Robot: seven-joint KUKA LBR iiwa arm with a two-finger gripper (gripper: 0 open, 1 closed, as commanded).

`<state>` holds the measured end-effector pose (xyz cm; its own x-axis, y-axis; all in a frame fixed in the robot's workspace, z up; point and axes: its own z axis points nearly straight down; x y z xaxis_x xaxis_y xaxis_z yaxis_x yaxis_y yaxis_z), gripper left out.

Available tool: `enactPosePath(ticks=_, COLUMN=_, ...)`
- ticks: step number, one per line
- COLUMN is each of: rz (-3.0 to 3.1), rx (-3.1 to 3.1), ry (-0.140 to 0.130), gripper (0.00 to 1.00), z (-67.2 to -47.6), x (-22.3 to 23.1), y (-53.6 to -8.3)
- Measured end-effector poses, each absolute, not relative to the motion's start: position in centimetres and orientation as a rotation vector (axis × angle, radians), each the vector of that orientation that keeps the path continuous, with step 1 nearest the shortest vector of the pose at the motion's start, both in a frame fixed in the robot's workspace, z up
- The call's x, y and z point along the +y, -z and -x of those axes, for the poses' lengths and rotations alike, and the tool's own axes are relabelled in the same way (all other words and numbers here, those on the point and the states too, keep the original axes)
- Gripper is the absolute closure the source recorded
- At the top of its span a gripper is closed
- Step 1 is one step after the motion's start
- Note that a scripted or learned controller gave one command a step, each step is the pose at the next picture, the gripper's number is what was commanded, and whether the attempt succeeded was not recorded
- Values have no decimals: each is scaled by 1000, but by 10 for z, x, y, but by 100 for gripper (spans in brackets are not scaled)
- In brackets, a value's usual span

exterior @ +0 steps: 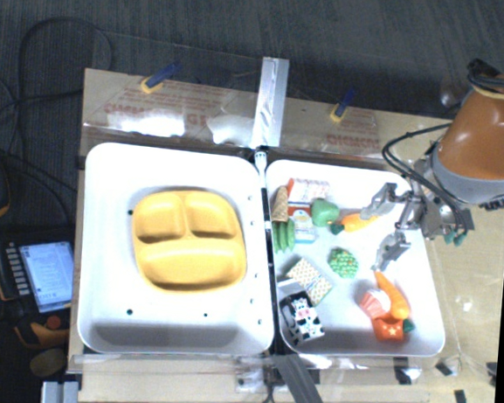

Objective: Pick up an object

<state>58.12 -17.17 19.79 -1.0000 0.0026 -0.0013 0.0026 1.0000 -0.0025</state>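
Grey arm (475, 176), orange band, seemingly black cable

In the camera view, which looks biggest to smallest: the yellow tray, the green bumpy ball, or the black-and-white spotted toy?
1. yellow tray, by far the largest.
2. black-and-white spotted toy.
3. green bumpy ball.
The last two look nearly alike, so their order is unsure.

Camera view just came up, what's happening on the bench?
The arm reaches in from the right, its gripper open above the right bin, which holds small toy items. Nothing sits between its fingers. It hangs between a carrot and an orange pepper. The left bin holds a yellow tray.
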Motion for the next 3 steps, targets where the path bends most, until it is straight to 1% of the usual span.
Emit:
enactPosePath(ticks=1, rz=33, rx=3128, ry=9, gripper=0, z=-560, x=-192, y=-90)
enactPosePath(ticks=2, rz=69, rx=3127, ry=4, gripper=0, z=-617, x=-141, y=-90)
enactPosePath(ticks=3, rz=-83, rx=3128, ry=3, gripper=0, z=-561, x=-170, y=-90)
